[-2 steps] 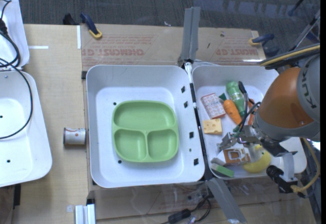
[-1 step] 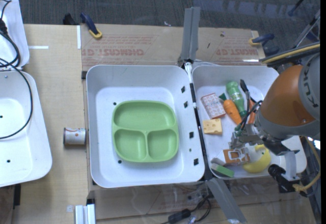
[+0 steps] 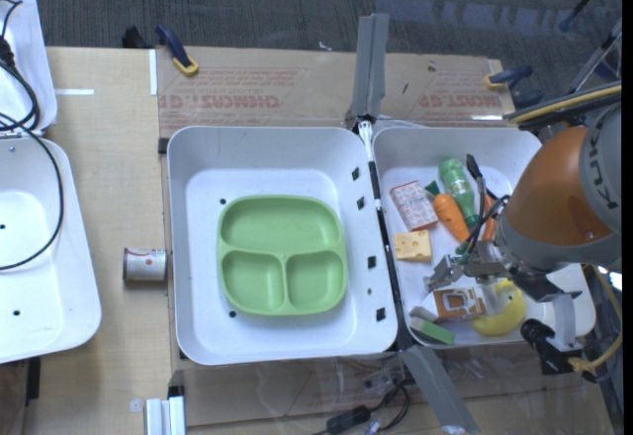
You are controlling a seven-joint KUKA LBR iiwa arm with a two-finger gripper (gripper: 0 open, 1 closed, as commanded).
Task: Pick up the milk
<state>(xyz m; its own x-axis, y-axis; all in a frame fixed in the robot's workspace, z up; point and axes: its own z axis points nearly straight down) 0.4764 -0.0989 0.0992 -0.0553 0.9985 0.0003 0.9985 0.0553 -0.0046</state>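
Left bin (image 3: 188, 225): a green three-compartment tray (image 3: 283, 255) lies at its centre. Right bin (image 3: 396, 141): a red-patterned packet (image 3: 412, 205) at 10 o'clock, a cheese wedge (image 3: 413, 245) just below it, and a carrot (image 3: 451, 217) beside a green bottle (image 3: 454, 176) toward 12 o'clock. The milk (image 3: 458, 304), a small carton, lies at 6 o'clock, a banana (image 3: 500, 316) touching its right side. The gripper (image 3: 447, 272) hangs just above the carton, at its 11 o'clock; whether its fingers are apart or together cannot be told.
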